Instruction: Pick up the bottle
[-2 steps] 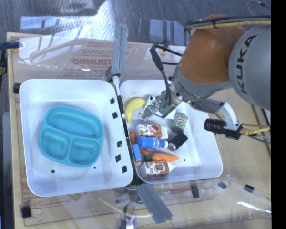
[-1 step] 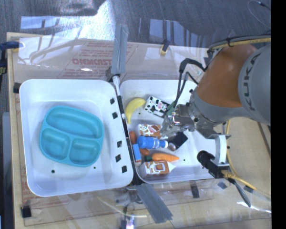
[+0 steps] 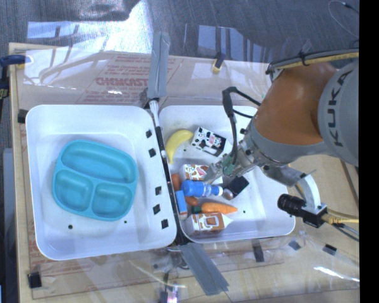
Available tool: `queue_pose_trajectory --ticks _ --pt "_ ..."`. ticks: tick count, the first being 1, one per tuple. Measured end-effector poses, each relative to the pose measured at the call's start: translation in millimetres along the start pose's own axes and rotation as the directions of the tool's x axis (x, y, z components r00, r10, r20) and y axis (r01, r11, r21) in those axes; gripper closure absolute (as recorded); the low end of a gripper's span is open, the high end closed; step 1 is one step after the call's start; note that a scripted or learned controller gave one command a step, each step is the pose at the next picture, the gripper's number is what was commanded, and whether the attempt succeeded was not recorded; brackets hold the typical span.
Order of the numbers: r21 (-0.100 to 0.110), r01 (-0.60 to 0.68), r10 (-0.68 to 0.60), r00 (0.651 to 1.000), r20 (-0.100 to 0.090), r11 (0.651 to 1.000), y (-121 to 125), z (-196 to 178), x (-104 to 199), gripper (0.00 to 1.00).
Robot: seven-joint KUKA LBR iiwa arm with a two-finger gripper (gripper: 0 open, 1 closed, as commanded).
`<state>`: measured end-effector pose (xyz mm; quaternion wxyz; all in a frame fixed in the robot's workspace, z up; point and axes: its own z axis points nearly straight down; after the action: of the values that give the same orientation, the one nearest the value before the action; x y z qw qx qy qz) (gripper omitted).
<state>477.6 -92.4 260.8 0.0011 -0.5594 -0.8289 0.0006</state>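
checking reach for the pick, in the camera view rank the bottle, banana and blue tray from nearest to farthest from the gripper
1. Bottle, in the right bin just left of the gripper.
2. Banana, farther up and left in the same bin, by the divider.
3. Blue tray, far across in the left bin.

The arm's grey and orange wrist [image 3: 290, 115] hides the hand's fingers and part of the right bin [image 3: 265, 229].
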Motion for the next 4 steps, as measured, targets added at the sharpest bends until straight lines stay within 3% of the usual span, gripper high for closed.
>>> queue_pose_trajectory --ticks 1,2,3,4 --pt "0.007 -0.846 0.846 0.534 0.000 0.534 11 66 32 1.00" --pt "0.002 -0.918 0.918 0.396 -0.001 0.396 4 9 12 1.00" --pt "0.003 -1.000 1.000 0.003 0.000 0.003 2 -1 6 1.00" --pt "0.007 -0.983 0.983 0.185 0.003 0.185 5 2 14 1.00"
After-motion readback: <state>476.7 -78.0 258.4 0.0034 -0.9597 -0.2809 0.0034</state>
